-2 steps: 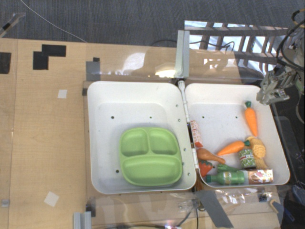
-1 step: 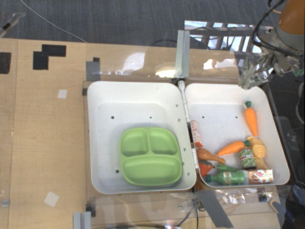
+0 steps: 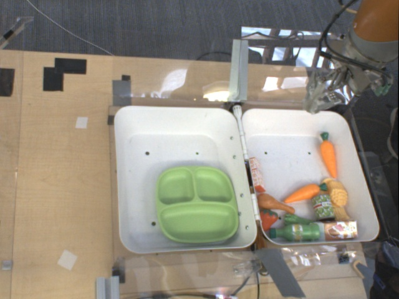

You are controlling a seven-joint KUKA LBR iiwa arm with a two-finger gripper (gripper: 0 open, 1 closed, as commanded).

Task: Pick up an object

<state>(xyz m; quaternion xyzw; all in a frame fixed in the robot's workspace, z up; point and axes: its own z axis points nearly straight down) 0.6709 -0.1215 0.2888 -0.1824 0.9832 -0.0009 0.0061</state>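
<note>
Above right bin's (image 3: 349, 132) far edge: gripper (image 3: 324, 95), jaw state cannot be told. Right bin: carrot (image 3: 328, 154), green bottle (image 3: 299, 232). Left bin (image 3: 134, 136): green plate (image 3: 196, 203).

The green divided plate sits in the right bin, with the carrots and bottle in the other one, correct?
Not quite. In the camera view the green divided plate sits in the left bin; the carrots and bottle are in the other one.
</note>
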